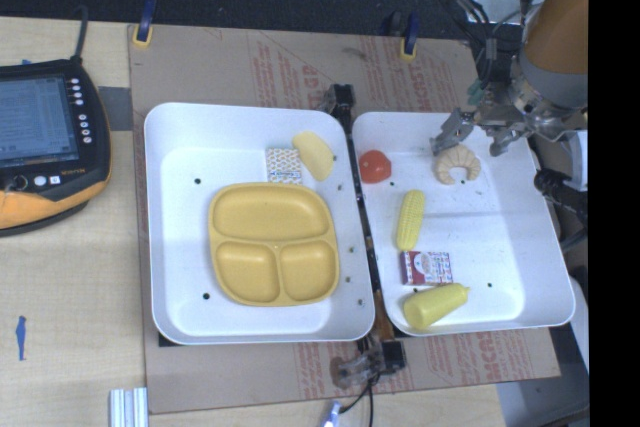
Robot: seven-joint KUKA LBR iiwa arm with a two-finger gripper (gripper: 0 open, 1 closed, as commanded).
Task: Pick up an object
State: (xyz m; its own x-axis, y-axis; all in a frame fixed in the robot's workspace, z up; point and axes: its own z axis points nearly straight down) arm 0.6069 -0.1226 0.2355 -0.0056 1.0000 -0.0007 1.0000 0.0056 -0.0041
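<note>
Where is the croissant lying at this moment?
The croissant lies in the right bin, near its far edge, right of the red tomato and beyond the corn cob. The gripper is just above it.

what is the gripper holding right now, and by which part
Nothing. The gripper hangs open just above the croissant in the right bin, fingers spread, with nothing between them.

arm comes in from the right side, orange band up top, gripper (474,138) hanging low with both fingers (449,133) spread wide apart, nothing between them
</note>
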